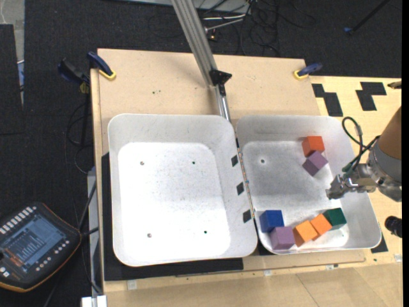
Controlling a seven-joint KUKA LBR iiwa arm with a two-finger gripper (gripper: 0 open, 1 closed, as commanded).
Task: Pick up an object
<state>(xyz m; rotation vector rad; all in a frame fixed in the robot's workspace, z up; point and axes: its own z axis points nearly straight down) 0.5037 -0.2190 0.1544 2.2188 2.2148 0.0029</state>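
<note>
In the camera view the grey arm comes in from the right edge, and its two-finger metal gripper [336, 190] hangs over the right-hand shallow white plastic bin [291, 136], close to that bin's right wall. How the gripper is set, released or clenched, cannot be told at this size and angle, and no block can be seen between its tips. Up and to the left of the gripper, near it, lies a pale purple cube [315, 164], and touching that cube on its far side sits an orange-red cube [312, 145]. Below the gripper, along the bin's near wall, a row of blocks runs leftward: a dark green cube [335, 219] just beneath the gripper, then a bright orange block [321, 224] against it, a second orange cube [306, 231] beside that, and a second purple cube [283, 237] next in line. A dark blue cube [271, 220] stands at the left end of that group, just above the purple one and well to the left of the gripper. Further left, past the shared edge of the two bins, sits the left-hand shallow white bin [121, 133], speckled with dark dots. Both bins rest on a light wooden bench board [160, 75]. Far to the left of the gripper, at the lower left corner, lies a grey handheld control pendant with a lit screen [32, 242], and a grey metal strut [195, 34] slants down from above toward the gap between the bins.
</note>
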